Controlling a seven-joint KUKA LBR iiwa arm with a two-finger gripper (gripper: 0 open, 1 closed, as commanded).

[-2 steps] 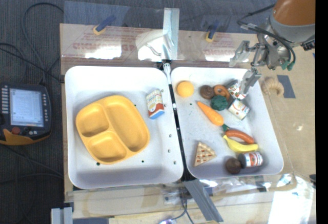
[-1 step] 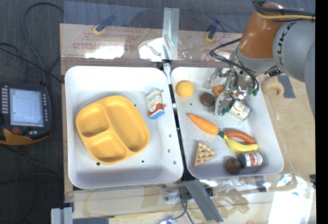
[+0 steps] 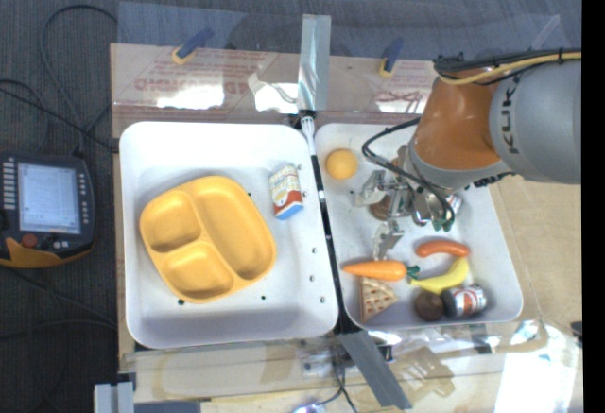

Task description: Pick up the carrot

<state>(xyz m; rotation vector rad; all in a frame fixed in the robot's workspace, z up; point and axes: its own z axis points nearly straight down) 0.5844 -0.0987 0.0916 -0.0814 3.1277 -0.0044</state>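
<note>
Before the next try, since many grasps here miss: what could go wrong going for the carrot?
1. The carrot lies close to the banana and the wedge, so the pincer may catch or shove those instead.
2. The carrot is slim and lies flat, so it may roll or slip out.
3. It sits near the bin's left wall, which may block a finger.

bright, even overhead light | glare on plastic sheet (image 3: 189, 90) behind bins | soft short shadows | sharp focus, slight grain
</note>
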